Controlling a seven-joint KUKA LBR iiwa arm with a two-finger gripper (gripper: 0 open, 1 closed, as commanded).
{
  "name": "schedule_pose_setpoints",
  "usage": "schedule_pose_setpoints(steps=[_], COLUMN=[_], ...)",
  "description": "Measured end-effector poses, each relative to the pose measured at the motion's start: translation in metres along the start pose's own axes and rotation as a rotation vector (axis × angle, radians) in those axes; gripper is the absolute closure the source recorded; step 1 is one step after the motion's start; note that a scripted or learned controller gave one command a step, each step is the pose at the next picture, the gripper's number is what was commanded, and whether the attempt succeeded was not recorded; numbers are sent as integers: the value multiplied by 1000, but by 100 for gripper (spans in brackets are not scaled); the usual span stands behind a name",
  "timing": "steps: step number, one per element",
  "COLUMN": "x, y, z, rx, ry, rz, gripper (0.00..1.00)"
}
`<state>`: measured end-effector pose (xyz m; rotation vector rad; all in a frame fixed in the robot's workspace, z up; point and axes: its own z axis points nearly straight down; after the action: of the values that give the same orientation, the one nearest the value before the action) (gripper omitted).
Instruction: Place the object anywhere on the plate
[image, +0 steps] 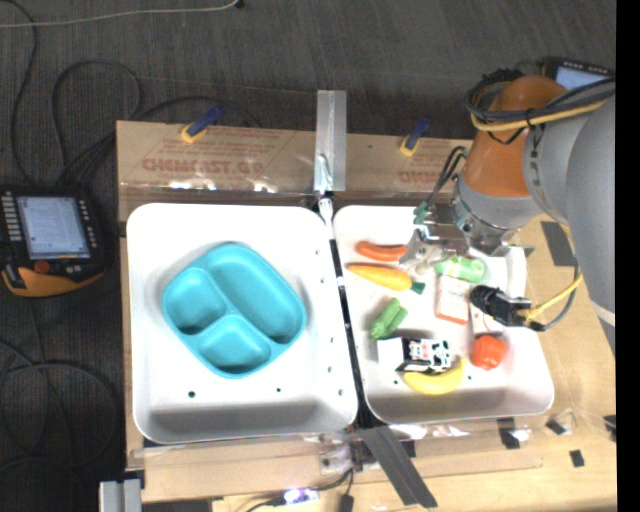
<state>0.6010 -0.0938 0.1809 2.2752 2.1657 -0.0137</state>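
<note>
On the bench, the right bin (535, 385) holds toy food; the gripper (425, 252) hovers over the carrot (380, 277), finger state unclear; the blue plate (233, 307) sits left.

Faint reddish lettering, roughly "CHEMCAST", printed on the brown board (215, 165) at twelve o'clock behind the left bin (150, 300), handheld pendant screen (48, 224) at nine o'clock, contents too small to read
</note>
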Motion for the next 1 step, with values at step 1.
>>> schedule_pose_setpoints(steps=[1], x=[54], y=[-16], z=[0], rx=[-3], ry=[7], rz=[-420], gripper=[100])
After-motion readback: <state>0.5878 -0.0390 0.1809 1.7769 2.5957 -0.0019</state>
